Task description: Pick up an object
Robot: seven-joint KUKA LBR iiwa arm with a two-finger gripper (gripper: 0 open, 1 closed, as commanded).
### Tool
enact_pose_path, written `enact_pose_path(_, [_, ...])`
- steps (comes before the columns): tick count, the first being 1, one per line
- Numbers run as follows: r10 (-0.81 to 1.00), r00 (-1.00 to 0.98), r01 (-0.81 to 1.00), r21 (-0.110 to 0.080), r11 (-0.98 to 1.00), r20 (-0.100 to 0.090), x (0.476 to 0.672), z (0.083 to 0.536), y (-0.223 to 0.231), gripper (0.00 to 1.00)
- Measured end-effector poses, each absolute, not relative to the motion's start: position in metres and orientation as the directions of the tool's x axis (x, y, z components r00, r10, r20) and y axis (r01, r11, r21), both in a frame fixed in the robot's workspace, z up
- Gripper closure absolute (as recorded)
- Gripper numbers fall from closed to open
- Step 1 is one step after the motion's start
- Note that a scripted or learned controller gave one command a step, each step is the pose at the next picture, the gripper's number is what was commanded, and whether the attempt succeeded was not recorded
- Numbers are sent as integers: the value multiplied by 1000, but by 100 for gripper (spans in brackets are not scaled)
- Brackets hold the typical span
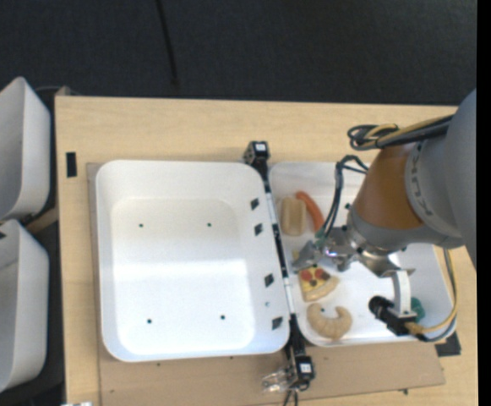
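Bench: pale wooden top seen from above, carrying two shallow white bins side by side.
Left bin: wide white tray, its floor bare and brightly lit.
Right bin: smaller white tray pressed up against the left bin's right wall, and this is where the action is.
Arm: grey KUKA arm sweeping in from the right, orange band above the wrist, leaning down over the right bin.
Gripper: metal gripper hangs low in the middle of the right bin, just above the pizza slice; whether its fingers are open or closed, I cannot tell from here.
Pizza slice: toy slice lying flat on the bin floor right beneath the gripper, near the left wall.
Croissant: tan curved piece at the bin's near edge, just below the pizza slice.
Bread piece: beige block towards the far end, beside the left wall.
Carrot: orange stick just right of the bread piece, lying at a slant.
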State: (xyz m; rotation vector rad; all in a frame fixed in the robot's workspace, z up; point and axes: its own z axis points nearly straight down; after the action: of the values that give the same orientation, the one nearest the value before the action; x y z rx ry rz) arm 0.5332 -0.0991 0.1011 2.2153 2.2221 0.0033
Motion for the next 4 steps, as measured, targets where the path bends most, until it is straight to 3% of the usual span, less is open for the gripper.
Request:
enact_pose_path(1, [1000, -4, 1000, 8, 4, -3, 602, 102, -110, 0])
enact_pose_path(2, [1000, 2, 1000, 0, -2, 0, 555, 149, -98, 0])
enact_pose_path(3, [1000, 3, 1000, -7, -3, 1, 498, 98, -112, 0])
enact_pose_path(4, [1000, 2, 1000, 2, -2, -1, 507, 101, -128, 0])
